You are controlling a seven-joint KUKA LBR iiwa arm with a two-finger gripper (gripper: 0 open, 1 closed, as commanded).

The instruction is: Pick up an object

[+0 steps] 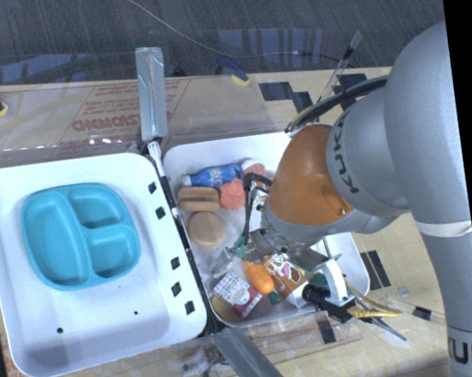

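The arm (370, 157) enters from the right and reaches down into the right bin (214, 150). Its orange band (304, 179) and grey wrist cover the middle of that bin. The gripper (258, 239) sits low among the objects; its state cannot be told, because the wrist hides most of it.

Objects in the right bin, all at the bin's left and lower part:

- Blue bottle (215, 176) — lies on its side near the upper wall, long axis running left to right. It is above the gripper and apart from it.
- Hot dog bun (199, 198) — long axis left to right, just below the bottle.
- Round bread roll (206, 227) — just below the bun, near and to the left of the gripper.
- Red-pink round piece (235, 194) — right of the bun, just above the gripper and partly behind a black cable.
- Snack packet (235, 291) — tilted, below and left of the gripper, at the lower wall.
- Orange carrot-like piece (259, 277) — long axis slanting from upper left to lower right, just below the gripper.
- Red printed packet (285, 273) — just right of the orange piece.

The left bin (32, 339) holds a turquoise divided tray (80, 232), set flat in the bin's upper half, well apart from the arm.
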